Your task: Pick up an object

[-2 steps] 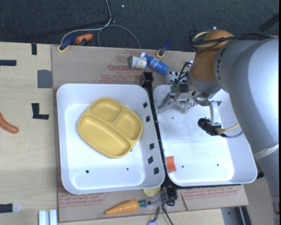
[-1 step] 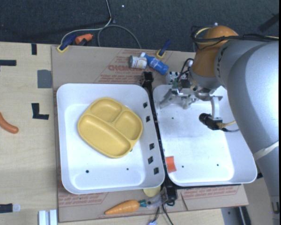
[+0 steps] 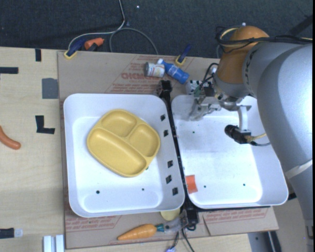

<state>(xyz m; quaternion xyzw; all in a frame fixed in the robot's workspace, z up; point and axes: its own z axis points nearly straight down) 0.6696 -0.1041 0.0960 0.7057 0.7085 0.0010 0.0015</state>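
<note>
The end effector (image 3: 199,106), its opening impossible to judge, is seen low in the right bin (image 3: 262,193)'s far corner, while a yellow tray (image 3: 124,142) awaits in the left bin (image 3: 76,140), a grasp apparently being sought.

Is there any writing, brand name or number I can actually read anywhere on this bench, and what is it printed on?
None can be read with certainty.
Red printing on the brown cardboard sheet under the bins: lettering is there, too blurred and partly covered to read.
Label on the small white and blue bottle lying behind the bins: too small to read.
Black angular marks on the wooden bench: plain shapes, not letters.
</note>
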